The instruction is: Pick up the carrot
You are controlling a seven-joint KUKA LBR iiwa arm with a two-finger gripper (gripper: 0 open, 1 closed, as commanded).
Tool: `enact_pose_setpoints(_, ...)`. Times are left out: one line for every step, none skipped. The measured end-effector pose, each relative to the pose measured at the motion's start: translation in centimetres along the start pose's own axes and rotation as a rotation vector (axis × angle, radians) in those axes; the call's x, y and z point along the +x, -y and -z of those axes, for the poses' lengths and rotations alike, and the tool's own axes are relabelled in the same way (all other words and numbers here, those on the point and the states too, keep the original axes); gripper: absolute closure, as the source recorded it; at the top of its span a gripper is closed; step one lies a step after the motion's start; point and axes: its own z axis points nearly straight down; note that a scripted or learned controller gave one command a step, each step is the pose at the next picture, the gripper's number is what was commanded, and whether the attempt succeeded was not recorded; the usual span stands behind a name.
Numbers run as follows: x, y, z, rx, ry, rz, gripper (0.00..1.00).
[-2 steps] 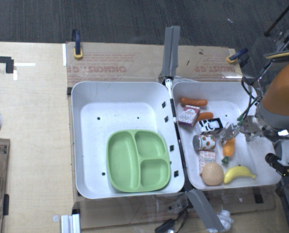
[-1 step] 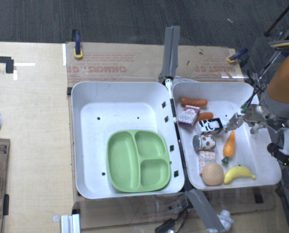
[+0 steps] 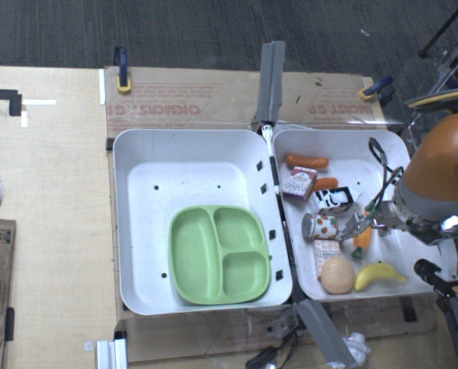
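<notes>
The gripper (image 3: pixel 357 227), its grasp state indiscernible, hovered beside the carrot (image 3: pixel 362 239) in the crowded right bin (image 3: pixel 390 141); the adjacent can (image 3: pixel 319 226) risked displacement.

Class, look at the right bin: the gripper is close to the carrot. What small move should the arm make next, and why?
Probably a short descent to bring the gripper around the carrot, then close. The gripper sits right at the carrot's upper end, with the can just to its left and the banana below, so a small, straight move looks safest. Whether it already grips is unclear.
</notes>
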Motion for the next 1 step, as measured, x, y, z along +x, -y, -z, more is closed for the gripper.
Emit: enact_pose_setpoints(-0.09, 0.03, 0.87, 0.0, 0.0, -0.004, 1.0)
